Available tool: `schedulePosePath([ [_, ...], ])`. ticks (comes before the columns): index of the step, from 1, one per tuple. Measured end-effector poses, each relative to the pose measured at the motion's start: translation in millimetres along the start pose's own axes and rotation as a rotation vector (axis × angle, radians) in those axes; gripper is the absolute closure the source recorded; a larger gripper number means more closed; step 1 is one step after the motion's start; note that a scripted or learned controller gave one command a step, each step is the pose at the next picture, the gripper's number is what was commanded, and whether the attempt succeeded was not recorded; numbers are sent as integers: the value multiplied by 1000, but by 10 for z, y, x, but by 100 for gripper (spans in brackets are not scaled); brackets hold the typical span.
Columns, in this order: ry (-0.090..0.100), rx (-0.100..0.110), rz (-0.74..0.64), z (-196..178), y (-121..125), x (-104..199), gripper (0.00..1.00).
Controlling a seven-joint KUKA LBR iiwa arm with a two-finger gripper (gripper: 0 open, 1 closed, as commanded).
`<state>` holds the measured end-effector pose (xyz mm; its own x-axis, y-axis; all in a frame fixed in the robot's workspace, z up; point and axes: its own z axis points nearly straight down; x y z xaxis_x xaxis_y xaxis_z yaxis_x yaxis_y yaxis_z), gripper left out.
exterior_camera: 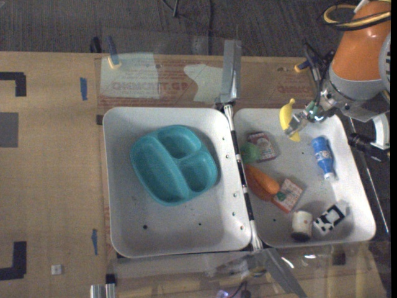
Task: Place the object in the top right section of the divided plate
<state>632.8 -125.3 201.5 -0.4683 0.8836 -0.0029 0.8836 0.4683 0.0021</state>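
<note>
A teal divided plate [152,170] with three sections lies tilted in the left bin [124,222]. A yellow banana [286,113] hangs at the top edge of the right bin [360,225], well to the right of the plate. My gripper [297,125] reaches down from the upper right, and its grey fingers cross the banana, with yellow showing above and below them. It looks shut on the banana. The orange-banded wrist [363,36] sits above it at the frame's right.
The right bin holds a blue bottle [322,157], an orange carrot [262,180], a green item [250,152], a small packet [264,146], a red box [289,195], a white roll [302,225] and a black-and-white cube [329,219]. A metal divider [239,166] separates the bins.
</note>
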Motion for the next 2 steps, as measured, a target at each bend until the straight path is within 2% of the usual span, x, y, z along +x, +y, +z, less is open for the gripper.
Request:
schedulePosePath([
  [1,-2,-3,-87,-878,130,-81,100],
  [2,2,2,14,-351,361,540,100],
])
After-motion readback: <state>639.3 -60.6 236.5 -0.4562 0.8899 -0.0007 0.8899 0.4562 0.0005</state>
